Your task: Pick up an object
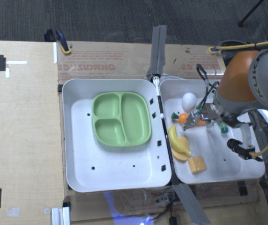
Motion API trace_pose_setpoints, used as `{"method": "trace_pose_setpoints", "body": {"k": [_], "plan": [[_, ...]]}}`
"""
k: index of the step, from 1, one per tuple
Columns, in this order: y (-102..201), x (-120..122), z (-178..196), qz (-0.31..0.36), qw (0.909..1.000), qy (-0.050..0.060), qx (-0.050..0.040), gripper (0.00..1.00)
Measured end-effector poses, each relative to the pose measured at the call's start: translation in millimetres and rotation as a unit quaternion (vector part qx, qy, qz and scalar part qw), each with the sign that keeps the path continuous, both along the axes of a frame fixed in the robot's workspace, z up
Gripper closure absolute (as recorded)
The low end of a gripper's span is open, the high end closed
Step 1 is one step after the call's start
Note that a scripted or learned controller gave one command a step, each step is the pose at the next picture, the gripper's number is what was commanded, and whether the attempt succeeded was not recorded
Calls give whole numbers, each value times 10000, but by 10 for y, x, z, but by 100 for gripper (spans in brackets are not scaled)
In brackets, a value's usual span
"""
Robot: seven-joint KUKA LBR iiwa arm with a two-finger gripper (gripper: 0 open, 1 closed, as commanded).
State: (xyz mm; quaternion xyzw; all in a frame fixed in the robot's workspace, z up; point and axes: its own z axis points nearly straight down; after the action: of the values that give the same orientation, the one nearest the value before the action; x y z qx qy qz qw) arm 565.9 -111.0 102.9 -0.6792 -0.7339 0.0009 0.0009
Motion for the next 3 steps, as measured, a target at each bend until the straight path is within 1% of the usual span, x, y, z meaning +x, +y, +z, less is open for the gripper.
{"method": "trace_pose_setpoints", "body": {"k": [1, 2, 3], "plan": [[46, 412, -115, 117, 9999, -12, -3, 0], [34, 414, -22, 106, 9999, -18, -7, 100], [470, 681, 885, -1799, 9837, -5, -15, 100]]}}
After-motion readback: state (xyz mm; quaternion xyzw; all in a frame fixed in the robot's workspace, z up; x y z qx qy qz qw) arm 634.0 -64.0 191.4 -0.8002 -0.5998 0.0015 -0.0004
